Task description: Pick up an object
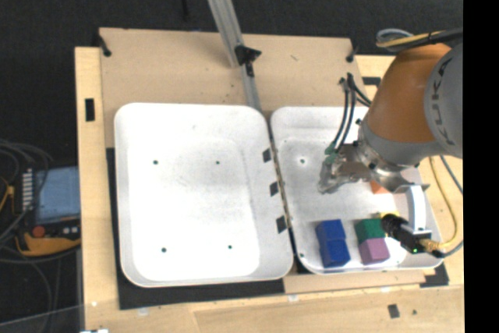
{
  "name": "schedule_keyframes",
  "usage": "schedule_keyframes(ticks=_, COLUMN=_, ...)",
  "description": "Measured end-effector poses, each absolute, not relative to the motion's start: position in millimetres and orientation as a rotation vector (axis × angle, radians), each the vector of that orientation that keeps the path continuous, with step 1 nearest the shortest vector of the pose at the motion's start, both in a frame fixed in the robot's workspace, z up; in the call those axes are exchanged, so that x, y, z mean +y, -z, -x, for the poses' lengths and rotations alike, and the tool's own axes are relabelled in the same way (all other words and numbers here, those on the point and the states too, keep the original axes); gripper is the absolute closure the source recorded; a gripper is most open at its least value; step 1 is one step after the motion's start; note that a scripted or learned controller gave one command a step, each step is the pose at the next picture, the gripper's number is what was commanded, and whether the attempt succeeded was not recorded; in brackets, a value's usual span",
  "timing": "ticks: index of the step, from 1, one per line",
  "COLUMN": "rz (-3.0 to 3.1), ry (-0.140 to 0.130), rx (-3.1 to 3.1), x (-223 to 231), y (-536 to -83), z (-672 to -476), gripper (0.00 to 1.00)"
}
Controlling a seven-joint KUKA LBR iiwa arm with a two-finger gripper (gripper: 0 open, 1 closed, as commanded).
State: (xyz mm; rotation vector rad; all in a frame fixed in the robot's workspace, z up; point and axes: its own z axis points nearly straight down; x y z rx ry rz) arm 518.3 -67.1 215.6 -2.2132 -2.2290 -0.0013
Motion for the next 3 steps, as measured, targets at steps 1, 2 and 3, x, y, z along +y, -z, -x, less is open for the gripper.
schedule_keyframes(ticks=1, rz=2.213, ry=0.005, rx=-2.232, x=-22, y=-226, z=-521.7, gripper=1.00)
schedule_keyframes(ticks=2, rz=2.212, ry=0.002, rx=-2.229, x=29, y=-218, z=-530.6, gripper=1.00)
schedule_keyframes(ticks=3, rz=2.211, ry=0.004, rx=-2.230, x=85, y=-232, z=-539.4, gripper=1.00)
